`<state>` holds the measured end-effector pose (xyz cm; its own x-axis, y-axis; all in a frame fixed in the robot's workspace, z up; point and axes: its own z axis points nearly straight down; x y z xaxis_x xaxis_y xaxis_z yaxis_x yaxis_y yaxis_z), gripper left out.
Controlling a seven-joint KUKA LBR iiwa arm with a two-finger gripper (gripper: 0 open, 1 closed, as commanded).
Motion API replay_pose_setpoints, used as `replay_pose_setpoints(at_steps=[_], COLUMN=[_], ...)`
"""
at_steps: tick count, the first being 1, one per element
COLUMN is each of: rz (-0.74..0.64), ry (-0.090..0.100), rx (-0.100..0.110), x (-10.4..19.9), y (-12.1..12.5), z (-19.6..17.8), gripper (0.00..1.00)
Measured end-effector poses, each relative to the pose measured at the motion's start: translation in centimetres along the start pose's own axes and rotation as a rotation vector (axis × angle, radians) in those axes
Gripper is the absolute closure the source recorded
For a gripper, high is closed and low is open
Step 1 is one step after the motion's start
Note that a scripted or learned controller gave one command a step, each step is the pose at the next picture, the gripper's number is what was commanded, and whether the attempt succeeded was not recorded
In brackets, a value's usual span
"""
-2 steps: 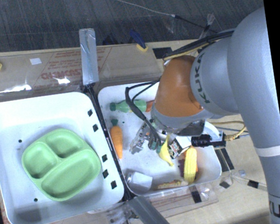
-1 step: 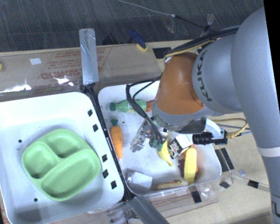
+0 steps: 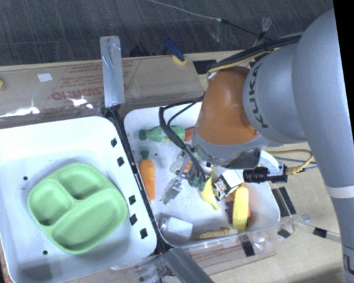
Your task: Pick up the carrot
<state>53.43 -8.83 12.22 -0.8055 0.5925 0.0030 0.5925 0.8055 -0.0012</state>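
The carrot [image 3: 148, 177] is lying in the right bin [image 3: 154, 118]; the end effector [image 3: 184, 181] is hovering beside it, its state unclear.

Carrot [image 3: 148, 177] lies in right bin [image 3: 177, 233], left of tool [image 3: 182, 181].

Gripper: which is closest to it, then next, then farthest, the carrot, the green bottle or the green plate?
From the gripper:
1. Carrot, just beside it, at the right bin's left edge.
2. Green bottle, at that bin's far end.
3. Green plate, over in the left bin.
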Motion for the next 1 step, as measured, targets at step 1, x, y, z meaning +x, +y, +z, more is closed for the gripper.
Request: replay_pose_setpoints(at_steps=[1], rz=[0.089], ry=[-0.007], rx=[0.001], x=[-4.62], y=[2.47], z=[2.91], gripper=[0.0])
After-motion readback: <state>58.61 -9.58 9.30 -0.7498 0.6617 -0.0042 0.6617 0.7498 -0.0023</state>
